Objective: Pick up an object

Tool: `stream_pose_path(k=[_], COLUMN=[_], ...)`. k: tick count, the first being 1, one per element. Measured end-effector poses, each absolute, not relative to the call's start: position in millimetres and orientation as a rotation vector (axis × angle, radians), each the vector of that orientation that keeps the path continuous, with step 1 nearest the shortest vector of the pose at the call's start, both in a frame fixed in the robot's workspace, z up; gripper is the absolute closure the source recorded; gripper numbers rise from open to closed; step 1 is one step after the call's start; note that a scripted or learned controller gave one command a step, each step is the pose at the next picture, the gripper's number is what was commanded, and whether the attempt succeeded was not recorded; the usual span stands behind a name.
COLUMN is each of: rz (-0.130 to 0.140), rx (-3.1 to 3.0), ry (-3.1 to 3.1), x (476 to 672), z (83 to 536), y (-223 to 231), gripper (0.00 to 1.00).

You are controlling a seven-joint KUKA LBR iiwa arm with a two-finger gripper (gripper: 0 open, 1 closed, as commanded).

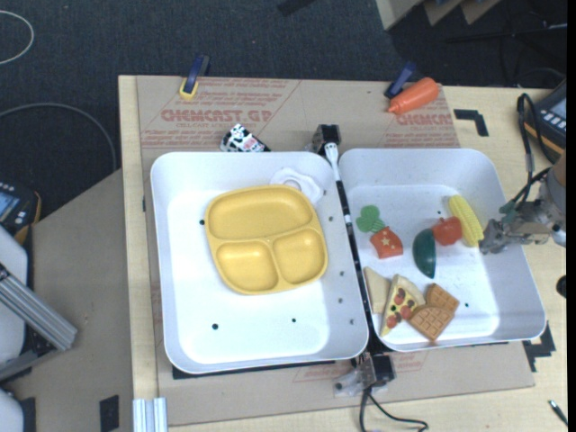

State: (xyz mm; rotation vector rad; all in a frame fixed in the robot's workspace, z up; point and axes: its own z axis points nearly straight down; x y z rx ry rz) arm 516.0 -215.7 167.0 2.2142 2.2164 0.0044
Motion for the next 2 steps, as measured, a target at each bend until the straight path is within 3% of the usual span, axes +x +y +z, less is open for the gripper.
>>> stream_pose_path(k=[1,2], rz=[0.005,0.004], rx=[2.214,2.215], ry=[2.217,2.23], x=[517.7,520.8], z=[221.1,230.2], y=[-216.3,-156.5], gripper=[1.0,1.0])
